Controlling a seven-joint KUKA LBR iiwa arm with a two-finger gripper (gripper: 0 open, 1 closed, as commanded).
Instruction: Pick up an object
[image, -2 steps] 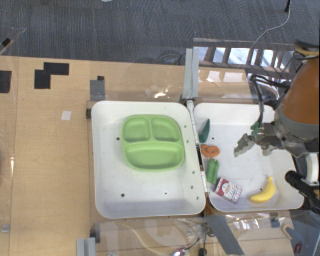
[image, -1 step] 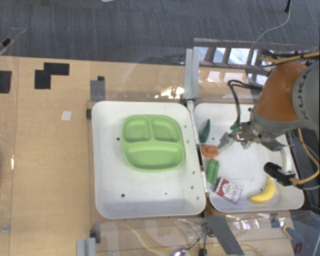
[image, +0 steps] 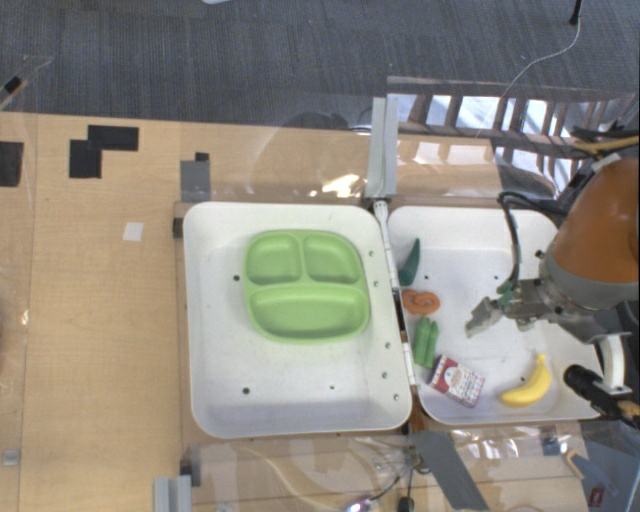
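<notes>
Right now your pincer (image: 487, 316) hangs over the right bin (image: 455, 235) with its fingers slightly spread and nothing between them, above bare white floor. Around it you have a yellow banana (image: 529, 384) near the bin's front right, a red-and-white packet (image: 457, 381), two green vegetables (image: 410, 261) and an orange piece (image: 421, 301) along the left wall. Your arm (image: 597, 245) reaches in from the right, orange band uppermost, wrist angled down to the left.
</notes>
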